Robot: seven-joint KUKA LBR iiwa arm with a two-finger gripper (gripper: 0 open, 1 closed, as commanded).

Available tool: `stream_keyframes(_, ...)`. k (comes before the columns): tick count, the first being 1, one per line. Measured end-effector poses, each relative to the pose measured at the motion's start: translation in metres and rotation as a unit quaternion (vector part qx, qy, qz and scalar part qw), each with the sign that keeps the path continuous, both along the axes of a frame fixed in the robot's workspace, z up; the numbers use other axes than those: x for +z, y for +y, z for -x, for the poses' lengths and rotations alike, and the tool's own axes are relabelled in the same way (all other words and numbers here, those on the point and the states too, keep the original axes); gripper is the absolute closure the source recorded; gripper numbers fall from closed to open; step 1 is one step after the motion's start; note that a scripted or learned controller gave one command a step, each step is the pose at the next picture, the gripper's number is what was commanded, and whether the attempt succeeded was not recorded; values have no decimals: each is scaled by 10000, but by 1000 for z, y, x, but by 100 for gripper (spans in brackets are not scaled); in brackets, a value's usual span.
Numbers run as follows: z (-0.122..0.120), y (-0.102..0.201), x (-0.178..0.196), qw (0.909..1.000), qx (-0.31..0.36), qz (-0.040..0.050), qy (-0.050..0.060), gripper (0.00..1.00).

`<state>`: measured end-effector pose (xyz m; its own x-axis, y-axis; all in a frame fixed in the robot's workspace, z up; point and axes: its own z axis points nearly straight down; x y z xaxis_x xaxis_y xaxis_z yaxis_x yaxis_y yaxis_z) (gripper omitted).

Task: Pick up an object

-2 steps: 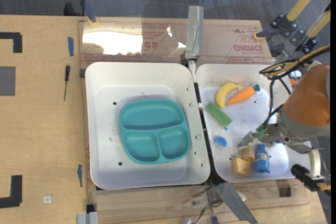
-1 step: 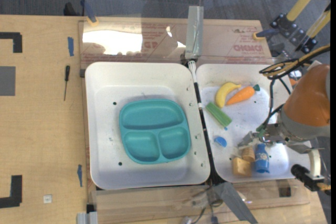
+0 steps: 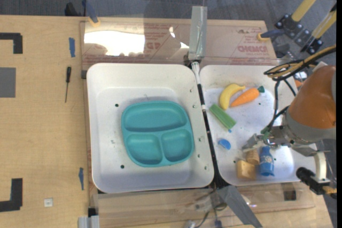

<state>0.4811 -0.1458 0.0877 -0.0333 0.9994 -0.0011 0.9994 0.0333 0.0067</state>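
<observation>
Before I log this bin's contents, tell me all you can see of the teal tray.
The teal tray is a rounded, plastic-looking divided plate with three compartments: one long one at the far side and two smaller ones nearer the camera. It lies flat, slightly skewed, near the middle of the left bin. Nothing sits in its compartments, and only the bin's floor touches it.

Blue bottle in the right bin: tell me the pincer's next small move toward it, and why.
Probably a short descent straight onto the blue bottle. The pincer sits just above it in the camera view, and the bottle lies between a tan block and the right bin wall, so sideways travel seems risky.
</observation>
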Motion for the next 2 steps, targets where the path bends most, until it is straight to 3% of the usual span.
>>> stream_keyframes(1,-3,-1,12,10000,-7,11,-40,100)
stream_keyframes(2,-17,81,158,9999,-132,-13,-6,100)
